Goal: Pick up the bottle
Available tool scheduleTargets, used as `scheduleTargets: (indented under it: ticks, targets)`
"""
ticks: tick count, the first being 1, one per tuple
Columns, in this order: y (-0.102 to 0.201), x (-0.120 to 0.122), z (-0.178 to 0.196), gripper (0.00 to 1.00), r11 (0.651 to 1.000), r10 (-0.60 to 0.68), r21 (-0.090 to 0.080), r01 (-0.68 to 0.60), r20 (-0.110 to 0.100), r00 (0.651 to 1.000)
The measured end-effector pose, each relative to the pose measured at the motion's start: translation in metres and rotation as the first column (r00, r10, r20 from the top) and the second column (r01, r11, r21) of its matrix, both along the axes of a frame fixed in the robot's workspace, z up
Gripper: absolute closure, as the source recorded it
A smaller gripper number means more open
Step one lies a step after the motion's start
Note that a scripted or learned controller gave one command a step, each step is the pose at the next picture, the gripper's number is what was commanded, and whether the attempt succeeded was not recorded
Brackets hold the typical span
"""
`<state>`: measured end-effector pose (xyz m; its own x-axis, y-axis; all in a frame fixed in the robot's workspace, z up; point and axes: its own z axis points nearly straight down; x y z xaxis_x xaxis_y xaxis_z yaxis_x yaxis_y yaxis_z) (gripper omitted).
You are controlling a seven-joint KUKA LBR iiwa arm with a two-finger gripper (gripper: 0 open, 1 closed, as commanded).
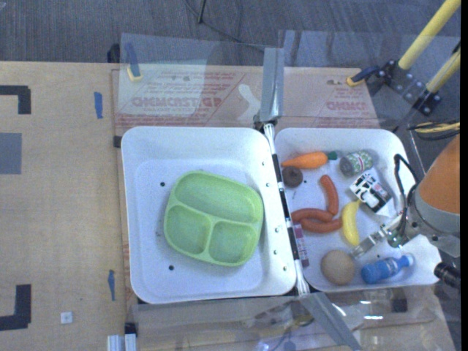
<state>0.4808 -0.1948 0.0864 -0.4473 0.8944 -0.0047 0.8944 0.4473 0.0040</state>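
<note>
Wooden worktop (58, 218), two white bins.
Blue bottle (386, 269) lies just below the gripper (373, 241); finger state unclear.

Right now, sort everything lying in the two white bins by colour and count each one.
Green: 2, tray, can
Orange: 1, carrot
Red: 3, sausages
Yellow: 1, banana
Brown: 2, potato, kiwi
Blue: 1, bottle
Black-and-white: 1, carton
Total: 11
</note>
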Motion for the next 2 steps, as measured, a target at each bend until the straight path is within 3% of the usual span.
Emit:
scheduleTargets:
  ticks: [1, 2]
  targets:
    - [-0.0014, 0.0010, 0.0110, 1.00, 1.000, -0.004, -0.001, 0.004, 0.005, 1.000]
    - [-0.0014, 0.0010, 0.0110, 0.00, 1.000, -0.004, -0.001, 0.004, 0.005, 1.000]
